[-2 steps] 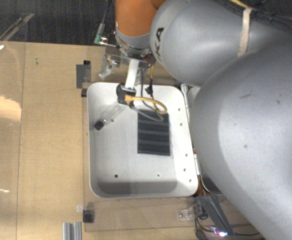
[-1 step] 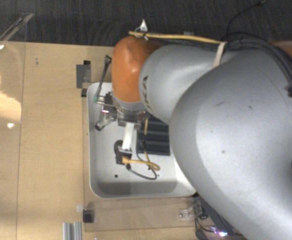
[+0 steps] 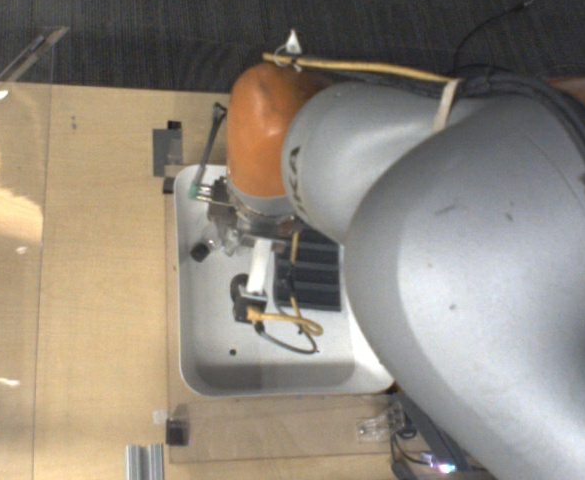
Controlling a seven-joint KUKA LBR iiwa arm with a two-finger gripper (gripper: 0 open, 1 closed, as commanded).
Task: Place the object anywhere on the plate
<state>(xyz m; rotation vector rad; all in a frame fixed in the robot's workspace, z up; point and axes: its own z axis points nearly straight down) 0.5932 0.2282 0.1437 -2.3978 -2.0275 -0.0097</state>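
Note:
My gripper (image 3: 228,236) hangs low inside a white bin (image 3: 272,373), near its far left corner, under the orange wrist band (image 3: 257,128). The wrist and the metal parts around it hide the fingertips. A small dark round thing (image 3: 199,252) lies on the bin floor just left of the gripper, apart from it. The grey arm (image 3: 452,238) covers the right part of the bin and everything beyond it.
The pale wooden bench (image 3: 82,268) stretches to the left of the bin. Black brackets stand at the bin's far left corner (image 3: 172,146) and near left corner (image 3: 177,432). A tiny dark speck (image 3: 233,350) lies on the bin floor.

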